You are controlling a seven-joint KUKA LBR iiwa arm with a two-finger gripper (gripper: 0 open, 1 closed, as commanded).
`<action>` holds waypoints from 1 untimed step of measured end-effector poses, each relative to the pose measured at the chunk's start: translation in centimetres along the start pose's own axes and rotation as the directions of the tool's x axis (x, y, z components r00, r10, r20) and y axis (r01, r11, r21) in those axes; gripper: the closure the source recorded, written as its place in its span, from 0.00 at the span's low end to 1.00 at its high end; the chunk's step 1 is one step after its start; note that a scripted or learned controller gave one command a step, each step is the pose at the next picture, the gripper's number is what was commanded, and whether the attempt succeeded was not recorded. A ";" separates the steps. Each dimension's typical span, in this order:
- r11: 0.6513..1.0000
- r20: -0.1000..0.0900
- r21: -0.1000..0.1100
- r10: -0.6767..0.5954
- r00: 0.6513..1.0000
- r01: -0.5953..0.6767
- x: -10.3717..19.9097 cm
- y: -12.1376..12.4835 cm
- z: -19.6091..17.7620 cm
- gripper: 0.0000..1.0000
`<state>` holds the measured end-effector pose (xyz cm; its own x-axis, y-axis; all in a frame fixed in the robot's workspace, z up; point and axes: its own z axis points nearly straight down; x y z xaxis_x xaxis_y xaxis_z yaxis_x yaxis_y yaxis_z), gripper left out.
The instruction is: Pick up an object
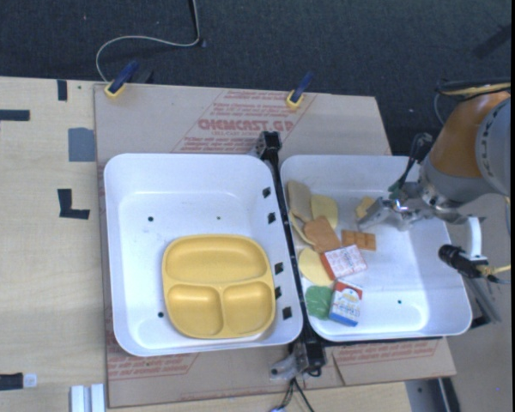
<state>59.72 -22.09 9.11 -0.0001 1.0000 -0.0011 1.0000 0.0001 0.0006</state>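
Dark carpet fills the background behind the desk [34, 170], which is light wood with a brown cardboard sheet [240, 123] on it. On the cardboard I see two white bins side by side. In the left bin [133, 196] lies a yellow tray [217, 284] with three compartments, close to the near wall.

In the right bin [412, 307] the small objects are gathered along its left side, next to the divider between the bins. I see a tan slice [299, 198] at the far end, a pale yellow piece [324, 208] touching it, an orange-brown cracker [322, 232], a yellow round piece [312, 267], a white and red packet [348, 261], a green item [318, 301] and a small carton [347, 304] with red and blue print near the front wall. Another small orange square [360, 240] lies a little apart, toward the middle of the bin.

My arm [472, 153] comes in from the right, over the far right part of this bin. The gripper [379, 211] is low, just beside a small yellow bit [364, 206] and above the orange square. About the fingers I cannot tell whether they are spread or pressed together, and I see no object between them.
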 end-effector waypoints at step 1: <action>1.000 0.001 -0.005 -0.006 1.000 0.006 3.3 7.3 0.6 0.00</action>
<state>67.02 -18.75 8.55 -0.0059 1.0000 -0.0019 1.0000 0.0060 0.0055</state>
